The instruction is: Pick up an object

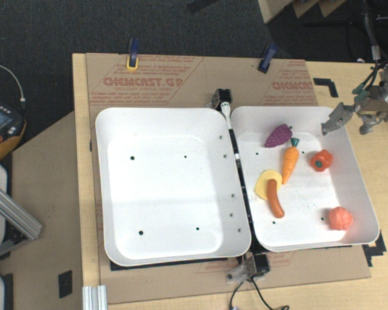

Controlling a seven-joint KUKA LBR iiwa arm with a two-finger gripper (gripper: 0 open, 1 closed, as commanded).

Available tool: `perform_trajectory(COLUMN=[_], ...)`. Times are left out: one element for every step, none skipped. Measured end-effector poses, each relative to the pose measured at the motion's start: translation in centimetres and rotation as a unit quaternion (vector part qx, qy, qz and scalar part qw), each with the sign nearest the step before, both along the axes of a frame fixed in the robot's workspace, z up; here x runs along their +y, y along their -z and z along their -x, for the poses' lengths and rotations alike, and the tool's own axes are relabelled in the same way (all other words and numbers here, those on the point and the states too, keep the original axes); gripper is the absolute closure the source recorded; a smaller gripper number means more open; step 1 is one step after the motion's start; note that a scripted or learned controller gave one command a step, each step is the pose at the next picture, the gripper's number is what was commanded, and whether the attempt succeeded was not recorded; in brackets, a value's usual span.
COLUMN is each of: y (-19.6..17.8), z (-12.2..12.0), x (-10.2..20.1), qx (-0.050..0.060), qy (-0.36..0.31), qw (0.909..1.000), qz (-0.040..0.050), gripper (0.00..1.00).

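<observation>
a: we place the gripper (350,120) at the far right edge of the right bin (359,173), above its upper rim. its two fingers (331,122) stand apart, one reaching left over the bin's corner, the other hanging near the bench edge; nothing lies between them.

b: which items do we see closest to it?

a: just below and to the left of the gripper sits the red tomato (321,161). further left from the gripper lie the purple grapes (278,135), and below them the orange carrot (290,161), tilted with its green top toward the grapes.

b: and lower down?

a: well below and left of the gripper we find the yellow banana (266,183), with the red sausage (275,198) lying across its lower edge, touching it. almost straight down from the gripper, near the bin's lower right corner, rests the pink strawberry (340,218), apart from the others.

b: what lies far left of the gripper?

a: the left bin (113,173), side by side with the right one, both on the cardboard sheet (181,76).
</observation>
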State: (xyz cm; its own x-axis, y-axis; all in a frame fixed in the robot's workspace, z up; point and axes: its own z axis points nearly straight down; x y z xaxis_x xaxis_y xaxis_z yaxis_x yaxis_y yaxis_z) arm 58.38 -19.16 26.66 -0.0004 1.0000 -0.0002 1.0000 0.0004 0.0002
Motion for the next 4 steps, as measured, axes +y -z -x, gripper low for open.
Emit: perform_trajectory(y=[-1.1, -0.8, -5.5, -5.8], z=[-0.1, 5.7, 10.6, 10.4], x=[0.0, -3.5, -3.3, -3.2], qx=[-0.002, 0.002, -0.002, -0.002], qy=[0.0, 0.003, 0.001, 0.0], qw=[1.0, 1.0, 1.0, 1.0], qz=[0.0007, -0.0001, 0.0009, 0.001], gripper=[1.0, 1.0, 1.0, 1.0])
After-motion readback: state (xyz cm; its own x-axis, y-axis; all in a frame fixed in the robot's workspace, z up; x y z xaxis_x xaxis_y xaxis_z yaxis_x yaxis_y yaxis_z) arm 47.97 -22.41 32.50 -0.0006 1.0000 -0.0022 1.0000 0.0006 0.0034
